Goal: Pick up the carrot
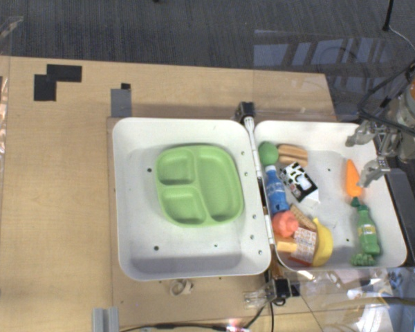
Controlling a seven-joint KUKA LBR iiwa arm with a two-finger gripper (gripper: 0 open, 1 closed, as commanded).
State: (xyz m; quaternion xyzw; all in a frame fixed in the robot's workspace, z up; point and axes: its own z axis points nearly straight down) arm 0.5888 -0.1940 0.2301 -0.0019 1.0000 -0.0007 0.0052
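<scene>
The carrot (351, 178) is small and orange with a green tip, and lies lengthwise near the right wall of the right bin (328, 159). My gripper (364, 155) hovers over the bin's far right corner, just right of and above the carrot. Its two fingers are spread apart, one fingertip (353, 138) beyond the carrot and the other close to the carrot's right side. Nothing sits between them.
A green bottle (365, 235) lies just in front of the carrot. The bin's left half holds a banana (323, 243), a blue tube (275, 191), a green ball (268, 153) and several other toys. The left bin (135, 213) holds a green divided plate (197, 185).
</scene>
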